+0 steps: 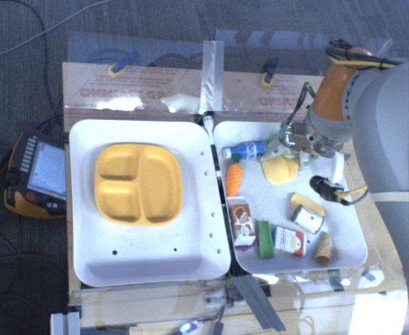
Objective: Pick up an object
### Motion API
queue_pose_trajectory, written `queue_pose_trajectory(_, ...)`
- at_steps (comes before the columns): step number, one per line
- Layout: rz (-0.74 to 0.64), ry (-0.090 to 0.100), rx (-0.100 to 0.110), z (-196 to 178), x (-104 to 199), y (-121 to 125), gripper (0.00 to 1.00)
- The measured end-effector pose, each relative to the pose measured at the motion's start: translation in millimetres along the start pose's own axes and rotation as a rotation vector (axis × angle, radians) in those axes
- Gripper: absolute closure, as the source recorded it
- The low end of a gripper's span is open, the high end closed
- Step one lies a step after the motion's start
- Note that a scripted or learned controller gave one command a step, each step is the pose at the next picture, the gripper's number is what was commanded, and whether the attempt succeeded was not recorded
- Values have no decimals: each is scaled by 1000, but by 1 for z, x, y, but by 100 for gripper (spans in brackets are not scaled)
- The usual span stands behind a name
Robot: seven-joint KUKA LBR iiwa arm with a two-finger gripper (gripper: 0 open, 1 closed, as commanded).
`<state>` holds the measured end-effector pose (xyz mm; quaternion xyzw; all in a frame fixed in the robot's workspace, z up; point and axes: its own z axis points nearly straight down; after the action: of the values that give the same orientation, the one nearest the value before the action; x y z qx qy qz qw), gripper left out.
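My gripper (286, 152) is low in the right bin (344, 253), at its far side, right above a pale yellow rounded object (280, 171). A small blue and white bottle (246, 149) lies just left of the gripper. An orange carrot (233, 178) rests near the bin's left wall. Nearer the front lie a red and white carton (242, 223), a green block (264, 239), a white and red box (289, 241), a yellow and white piece (306, 211) and a brown cork-like cylinder (322, 248).
The left bin (86, 257) holds a yellow divided plate (138, 183). A black cable end (321, 185) hangs over the right bin's right side. A teach pendant (35, 176) lies off the bench to the left. The grey arm (382, 124) covers the right edge.
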<state>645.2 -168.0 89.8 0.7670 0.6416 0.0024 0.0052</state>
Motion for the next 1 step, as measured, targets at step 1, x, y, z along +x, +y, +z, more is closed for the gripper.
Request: queue_pose_trajectory(1, -20, 0, 0, -2, 40, -47, 0)
